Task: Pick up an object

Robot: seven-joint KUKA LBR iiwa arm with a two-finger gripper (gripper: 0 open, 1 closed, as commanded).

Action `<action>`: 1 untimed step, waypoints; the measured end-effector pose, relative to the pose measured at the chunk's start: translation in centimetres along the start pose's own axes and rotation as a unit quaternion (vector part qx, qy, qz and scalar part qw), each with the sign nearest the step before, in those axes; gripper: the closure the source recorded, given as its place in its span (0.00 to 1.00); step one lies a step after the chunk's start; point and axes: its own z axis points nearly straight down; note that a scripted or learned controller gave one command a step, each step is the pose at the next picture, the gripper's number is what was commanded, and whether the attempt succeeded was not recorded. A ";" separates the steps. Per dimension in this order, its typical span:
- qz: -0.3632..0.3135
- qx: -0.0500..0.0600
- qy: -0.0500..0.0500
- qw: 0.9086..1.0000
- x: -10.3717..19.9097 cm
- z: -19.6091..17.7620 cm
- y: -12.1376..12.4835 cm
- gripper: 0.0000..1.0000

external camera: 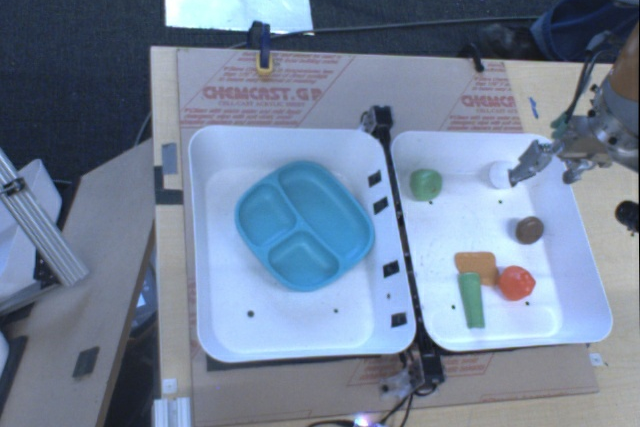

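Observation:
The right bin (560, 320) holds several small items: a green ball (426, 182), a white ball (499, 174), a brown ball (529, 230), an orange block (476, 264), a green cylinder (471, 299) and a red-orange lump (516, 283). My gripper (552, 165) hangs over the bin's far right edge, open, with nothing between its fingers. One finger (527, 163) points down-left, just right of the white ball.
The left bin (225, 315) carries a blue divided plate (303, 225). Black clips run along the seam (390, 235) between the bins. A clamp (262, 47) sits at the bench's far edge. The arm enters at the right edge of the view.

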 end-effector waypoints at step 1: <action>-0.002 -0.006 -0.001 1.000 0.1 -0.8 0.2 0.00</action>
